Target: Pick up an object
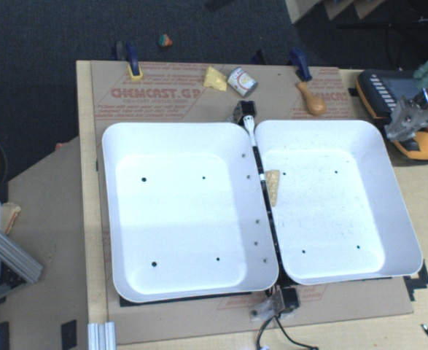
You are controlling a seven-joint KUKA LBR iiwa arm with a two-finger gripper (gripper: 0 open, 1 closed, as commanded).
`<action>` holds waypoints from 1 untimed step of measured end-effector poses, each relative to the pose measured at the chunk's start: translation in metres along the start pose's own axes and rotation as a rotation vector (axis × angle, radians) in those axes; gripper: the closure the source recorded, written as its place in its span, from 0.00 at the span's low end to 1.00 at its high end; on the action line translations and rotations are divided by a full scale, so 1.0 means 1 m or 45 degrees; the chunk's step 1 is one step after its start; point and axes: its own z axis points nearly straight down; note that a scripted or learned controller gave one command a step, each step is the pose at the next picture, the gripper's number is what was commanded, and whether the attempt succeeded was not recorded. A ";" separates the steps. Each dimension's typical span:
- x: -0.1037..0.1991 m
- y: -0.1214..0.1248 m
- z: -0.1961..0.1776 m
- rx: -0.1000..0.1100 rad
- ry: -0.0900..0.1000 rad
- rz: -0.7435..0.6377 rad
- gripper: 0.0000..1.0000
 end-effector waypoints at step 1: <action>-0.008 -0.017 -0.087 -0.009 -0.002 0.006 1.00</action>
